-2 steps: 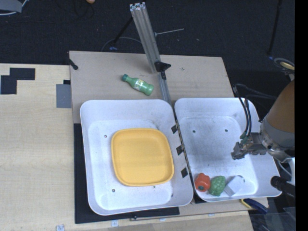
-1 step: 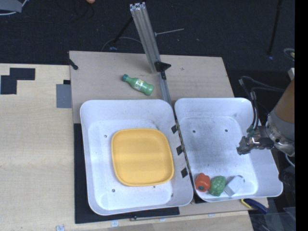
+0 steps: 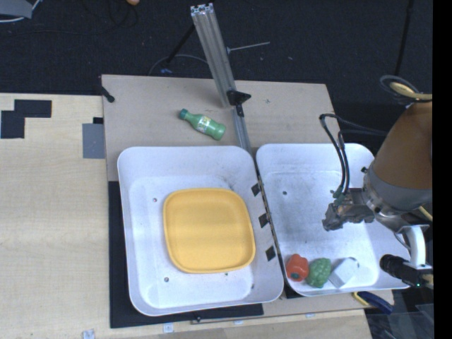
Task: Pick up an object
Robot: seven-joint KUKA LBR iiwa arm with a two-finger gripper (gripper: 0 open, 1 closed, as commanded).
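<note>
In the camera view, the right bin (image 3: 304, 182) holds three small objects along its front edge: a red-orange pepper-like toy (image 3: 297, 267), a green bumpy one (image 3: 318, 272) touching it, and a grey-white block (image 3: 343, 272) just to the right. My gripper (image 3: 337, 217) hangs over the right part of this bin, a little behind and above those objects. I see nothing held at its tip. The left bin (image 3: 141, 189) carries a yellow square plate (image 3: 209, 229) lying flat.
A green bottle (image 3: 203, 123) lies on the bench behind the left bin. A slanted metal rail (image 3: 219, 51) rises from behind the seam between the bins. A black cable (image 3: 340, 150) loops above the right bin near the arm.
</note>
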